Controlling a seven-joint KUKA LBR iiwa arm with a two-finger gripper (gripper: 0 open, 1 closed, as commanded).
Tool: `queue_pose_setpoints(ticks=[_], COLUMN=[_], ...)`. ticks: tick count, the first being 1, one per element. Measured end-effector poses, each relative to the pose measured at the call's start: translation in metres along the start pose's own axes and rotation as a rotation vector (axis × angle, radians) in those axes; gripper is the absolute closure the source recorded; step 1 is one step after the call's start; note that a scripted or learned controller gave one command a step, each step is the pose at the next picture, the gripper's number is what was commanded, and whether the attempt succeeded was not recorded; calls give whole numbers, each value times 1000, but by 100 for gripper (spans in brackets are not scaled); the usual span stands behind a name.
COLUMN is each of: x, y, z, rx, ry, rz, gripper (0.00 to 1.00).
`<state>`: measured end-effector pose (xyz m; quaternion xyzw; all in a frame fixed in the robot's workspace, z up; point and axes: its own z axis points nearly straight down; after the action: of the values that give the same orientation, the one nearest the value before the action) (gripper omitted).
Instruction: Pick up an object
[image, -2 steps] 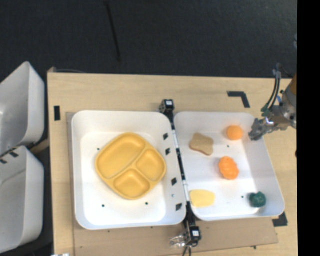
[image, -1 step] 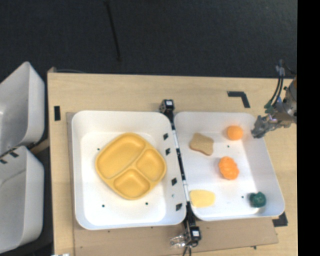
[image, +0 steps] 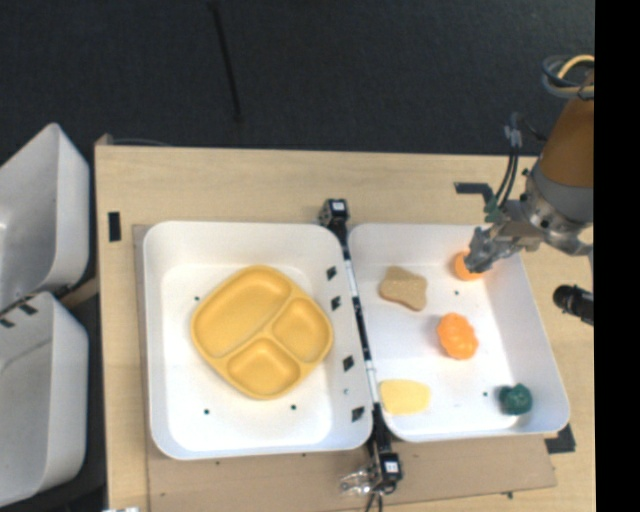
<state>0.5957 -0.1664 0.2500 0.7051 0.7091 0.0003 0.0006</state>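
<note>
Overhead, end effector (image: 480, 255) down on orange piece (image: 464, 266).

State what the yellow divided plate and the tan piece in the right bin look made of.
The yellow divided plate looks like moulded plastic: one even colour, smooth rounded compartment walls, a soft sheen. The tan piece looks matte and slightly rough, perhaps foam or soft rubber play food; the view is too coarse to be sure.

glossy white plastic bins (image: 180, 420), pale wooden bench (image: 250, 165)
</note>
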Motion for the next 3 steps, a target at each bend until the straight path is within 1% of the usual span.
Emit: queue_pose_setpoints(ticks=[1, 2, 3], x=[40, 82, 128], y=[17, 27, 50], z=[2, -1, 5], rx=[-2, -2, -2], ry=[-1, 0, 0], rz=[1, 0, 0], gripper=[100, 100, 100])
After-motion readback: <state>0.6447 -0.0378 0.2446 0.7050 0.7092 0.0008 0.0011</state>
